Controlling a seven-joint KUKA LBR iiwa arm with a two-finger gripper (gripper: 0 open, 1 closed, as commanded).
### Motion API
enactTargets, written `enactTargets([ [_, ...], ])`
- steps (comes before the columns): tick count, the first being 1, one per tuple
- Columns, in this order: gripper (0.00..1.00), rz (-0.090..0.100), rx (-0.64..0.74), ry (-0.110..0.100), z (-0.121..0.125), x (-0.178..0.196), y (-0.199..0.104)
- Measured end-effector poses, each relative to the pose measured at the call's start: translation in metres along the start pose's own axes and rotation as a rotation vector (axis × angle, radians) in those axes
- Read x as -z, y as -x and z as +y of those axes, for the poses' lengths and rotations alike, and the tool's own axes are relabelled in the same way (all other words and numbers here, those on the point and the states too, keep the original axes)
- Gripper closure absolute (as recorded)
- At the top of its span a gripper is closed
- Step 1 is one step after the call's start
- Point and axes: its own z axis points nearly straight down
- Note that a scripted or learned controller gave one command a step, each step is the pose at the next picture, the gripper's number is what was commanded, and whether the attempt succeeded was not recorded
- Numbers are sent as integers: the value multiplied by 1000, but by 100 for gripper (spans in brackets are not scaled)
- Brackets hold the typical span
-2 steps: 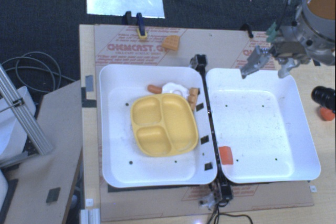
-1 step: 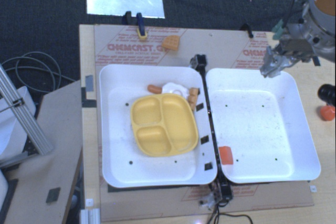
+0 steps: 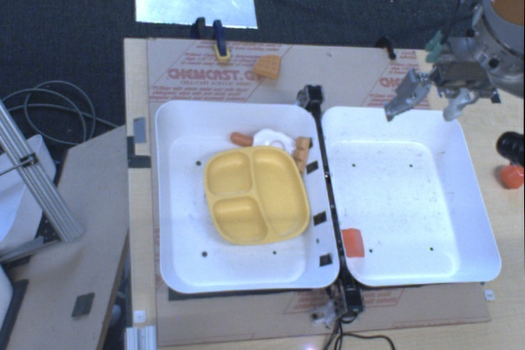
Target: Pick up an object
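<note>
While the gripper [image 3: 428, 97] was held spread and empty at upper right, nothing was lifted. Every object — the yellow tray [image 3: 255, 195], the orange block [image 3: 352, 242] — remained to be picked.

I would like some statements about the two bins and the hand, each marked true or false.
1. The yellow divided plate lies in the left bin. True.
2. The orange block lies in the left bin. False: it lies in the right bin, near its left wall.
3. The hand holds the yellow plate. False: the hand is above the right bin's far edge, holding nothing.
4. A waffle-like piece lies outside both bins. True.
</note>
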Motion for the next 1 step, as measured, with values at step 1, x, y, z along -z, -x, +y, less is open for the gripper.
enactTargets([
  [1,0,4,3,5,-26,80,-62],
])
